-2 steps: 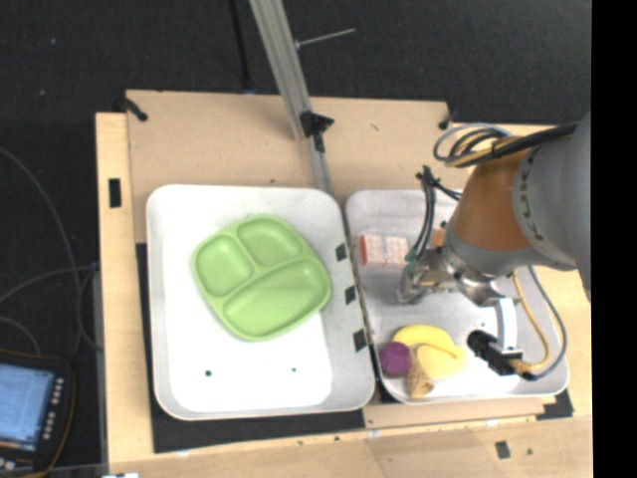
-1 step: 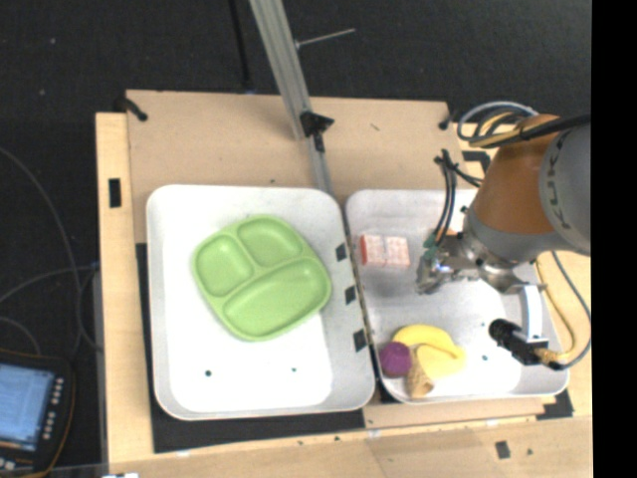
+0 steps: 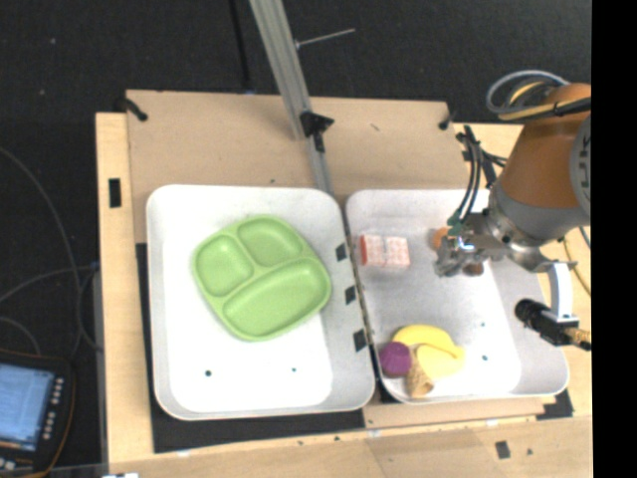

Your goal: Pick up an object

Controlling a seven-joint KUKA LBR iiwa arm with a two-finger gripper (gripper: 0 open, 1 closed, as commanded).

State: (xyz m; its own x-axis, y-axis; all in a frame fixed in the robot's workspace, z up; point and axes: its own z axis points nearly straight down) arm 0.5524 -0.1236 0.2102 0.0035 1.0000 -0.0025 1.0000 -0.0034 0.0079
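A dark screen device (image 3: 30,406) sits at the lower left corner, off the table (image 3: 249,108), on black floor crossed by thin cables. The table is pale brown board and carries two shallow white bins side by side. The left bin (image 3: 179,366) holds a light green divided plate (image 3: 261,277) with three compartments, lying flat and turned at a slant, toward 12 o'clock of the bin's middle. A grey metal pole (image 3: 284,58) slants across the table's far edge down to the gap between the bins. In the right bin (image 3: 518,366), a small pink-and-white striped block (image 3: 384,252) lies toward 10 o'clock. At 6 o'clock a purple ball (image 3: 395,358), a yellow banana-like piece (image 3: 430,345) and a tan piece (image 3: 419,380) touch in a cluster against the near wall. The hand (image 3: 456,250) hangs over the bin at about 1 o'clock, well apart from that cluster; whether it is open I cannot tell, and nothing shows in it.
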